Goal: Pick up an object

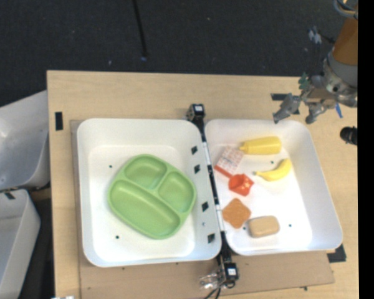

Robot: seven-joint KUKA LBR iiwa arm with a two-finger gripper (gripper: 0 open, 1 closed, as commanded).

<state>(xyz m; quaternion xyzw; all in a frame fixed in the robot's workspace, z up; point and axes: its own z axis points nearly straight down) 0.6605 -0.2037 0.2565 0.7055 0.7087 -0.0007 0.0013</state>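
The right bin holds several small things: a yellow bottle lying on its side, a banana, a red toy piece, a pink and white packet, an orange-brown square and a tan block. My gripper hangs above the far right corner of that bin, beyond the yellow bottle. Its two fingers are spread apart, open, with nothing between them.
The left bin holds a green divided plate. A black clip sits at the far end of the seam between the bins. Pale wooden bench surrounds both bins.
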